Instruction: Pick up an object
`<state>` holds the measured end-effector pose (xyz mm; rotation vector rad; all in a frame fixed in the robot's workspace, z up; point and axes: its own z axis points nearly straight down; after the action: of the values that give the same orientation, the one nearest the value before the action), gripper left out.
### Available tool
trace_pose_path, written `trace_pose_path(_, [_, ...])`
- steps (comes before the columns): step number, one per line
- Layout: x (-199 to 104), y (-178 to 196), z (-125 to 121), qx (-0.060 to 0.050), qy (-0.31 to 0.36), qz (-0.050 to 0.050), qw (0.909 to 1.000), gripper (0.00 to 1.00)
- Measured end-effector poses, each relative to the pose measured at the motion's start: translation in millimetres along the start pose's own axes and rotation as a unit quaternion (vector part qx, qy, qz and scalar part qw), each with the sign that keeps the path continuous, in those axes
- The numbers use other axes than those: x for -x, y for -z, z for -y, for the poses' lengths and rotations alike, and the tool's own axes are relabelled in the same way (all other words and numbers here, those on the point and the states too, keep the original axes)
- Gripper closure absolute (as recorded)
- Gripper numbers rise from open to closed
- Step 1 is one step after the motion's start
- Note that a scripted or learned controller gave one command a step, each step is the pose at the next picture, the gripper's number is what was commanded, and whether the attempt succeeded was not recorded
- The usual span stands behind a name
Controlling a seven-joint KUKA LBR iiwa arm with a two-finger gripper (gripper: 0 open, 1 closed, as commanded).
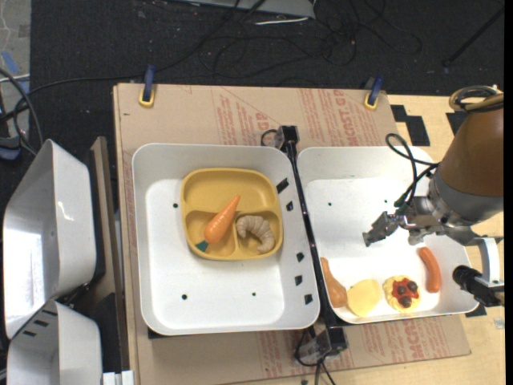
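From above, my pincer (378,234) hangs over the right bin (353,171); I cannot tell its state. Along that bin's near edge lie a chicken drumstick (333,282), a yellow slice (364,297), a small pizza (402,291) and a sausage (431,269). The left bin (160,239) carries a yellow divided plate (228,183) with a carrot (221,220) and shrimp (256,231). Both bins rest on cardboard (240,111), with cables (232,30) on the dark floor.
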<state>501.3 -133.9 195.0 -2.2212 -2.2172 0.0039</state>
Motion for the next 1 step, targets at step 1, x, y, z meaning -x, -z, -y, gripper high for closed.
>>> trace_pose_path(1, [-4.2,-53.4,-9.7,0.0,0.0,0.0,1.0,0.0])
